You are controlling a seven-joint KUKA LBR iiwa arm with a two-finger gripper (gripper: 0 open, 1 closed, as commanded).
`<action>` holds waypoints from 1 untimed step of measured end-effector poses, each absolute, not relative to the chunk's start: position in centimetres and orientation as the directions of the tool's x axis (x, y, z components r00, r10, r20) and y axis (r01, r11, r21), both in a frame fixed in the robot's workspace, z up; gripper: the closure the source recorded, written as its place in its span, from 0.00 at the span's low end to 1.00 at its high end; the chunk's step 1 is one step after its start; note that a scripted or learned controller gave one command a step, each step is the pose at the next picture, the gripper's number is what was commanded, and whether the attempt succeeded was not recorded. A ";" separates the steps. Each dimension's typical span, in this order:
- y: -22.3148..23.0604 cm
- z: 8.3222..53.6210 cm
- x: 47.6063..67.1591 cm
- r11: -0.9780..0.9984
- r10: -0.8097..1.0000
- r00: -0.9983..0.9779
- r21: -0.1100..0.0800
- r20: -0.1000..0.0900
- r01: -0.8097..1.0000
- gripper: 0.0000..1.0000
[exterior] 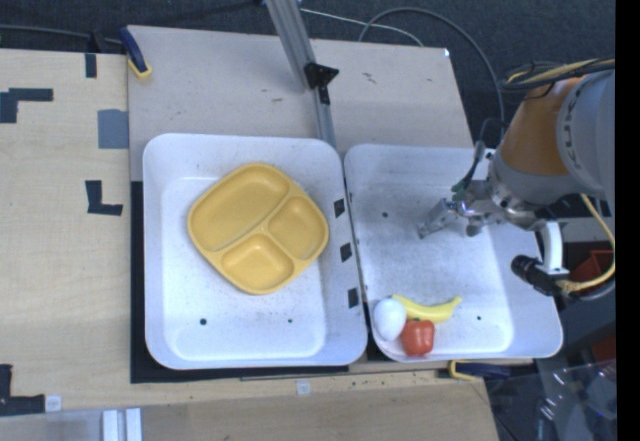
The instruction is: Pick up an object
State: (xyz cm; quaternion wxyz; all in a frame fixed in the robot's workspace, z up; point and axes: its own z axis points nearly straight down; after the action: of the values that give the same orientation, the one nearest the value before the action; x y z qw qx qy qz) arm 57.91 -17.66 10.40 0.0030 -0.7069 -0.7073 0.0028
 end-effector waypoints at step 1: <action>-17.6 8.8 57.9 0.002 1.000 -0.002 -0.001 -0.002 1.000 0.00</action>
State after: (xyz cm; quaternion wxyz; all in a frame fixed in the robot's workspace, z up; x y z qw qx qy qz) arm 57.92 -17.63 8.84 -0.0003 -0.7064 -0.7078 0.0010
